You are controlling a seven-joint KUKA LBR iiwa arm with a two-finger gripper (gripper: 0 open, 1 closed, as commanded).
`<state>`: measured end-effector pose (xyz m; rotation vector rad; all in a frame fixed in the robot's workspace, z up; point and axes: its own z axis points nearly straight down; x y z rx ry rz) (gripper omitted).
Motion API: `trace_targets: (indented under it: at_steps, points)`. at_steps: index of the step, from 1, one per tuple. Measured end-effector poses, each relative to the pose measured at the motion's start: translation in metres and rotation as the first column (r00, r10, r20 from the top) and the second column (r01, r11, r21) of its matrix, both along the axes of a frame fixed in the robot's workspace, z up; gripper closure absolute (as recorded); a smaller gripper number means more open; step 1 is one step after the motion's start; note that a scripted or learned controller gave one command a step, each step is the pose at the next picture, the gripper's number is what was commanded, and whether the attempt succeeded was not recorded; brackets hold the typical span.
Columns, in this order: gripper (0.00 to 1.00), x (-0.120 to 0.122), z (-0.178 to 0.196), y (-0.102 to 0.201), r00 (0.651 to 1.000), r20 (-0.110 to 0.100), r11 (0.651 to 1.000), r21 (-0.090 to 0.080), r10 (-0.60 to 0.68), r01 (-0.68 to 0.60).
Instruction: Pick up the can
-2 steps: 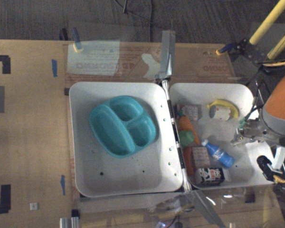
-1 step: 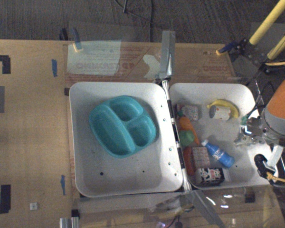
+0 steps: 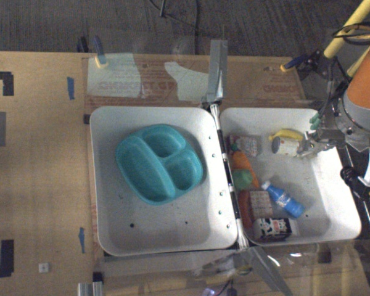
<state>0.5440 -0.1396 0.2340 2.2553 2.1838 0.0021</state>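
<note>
Overhead, the camera view looks down on a pale wooden tabletop [image 3: 37, 184] carrying two shallow white plastic bins with rounded corners, set side by side. Inside the left bin [image 3: 111, 227] lies a teal divided plate [image 3: 160, 163], smooth and glossy, its three rounded compartments turned at a slant.

Along the left wall of the right bin [image 3: 333, 221] the small things are crowded. A short can [image 3: 246, 145] with a greyish, printed label lies at the far left corner; its ends are too blurred to make out. Just near of it sits an orange, carrot-like shape [image 3: 242, 161] beside something green [image 3: 245, 180], then a brownish flat packet [image 3: 258, 203], and at the near edge a small carton [image 3: 272, 228] printed in black and white. A blue plastic bottle [image 3: 284, 201] with a white cap lies tilted toward the middle of the bin. Farther back, a pale rounded item with a yellow top [image 3: 287, 142] lies on its side.

At the right wall, the metal tool [image 3: 313, 142] hangs touching or just beside that yellow-topped item, well apart from the can. Whether its fingers are apart or together cannot be told.
</note>
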Motion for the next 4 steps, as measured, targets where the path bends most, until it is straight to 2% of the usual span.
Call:
trace_targets:
  at_steps: [1,2,3,4]
  points:
    - [1.0,-0.034,0.048,0.013,0.942,-0.001,0.942,-0.001,-0.336,0.336]
    - [1.0,-0.013,0.021,-0.017,0.7,-0.002,0.7,-0.001,-0.714,0.714]
    - [1.0,0.002,0.049,-0.032,0.395,-0.003,0.395,-0.002,-0.919,0.919]
    - [0.0,0.002,0.05,-0.031,0.395,-0.005,0.395,-0.002,-0.919,0.919]
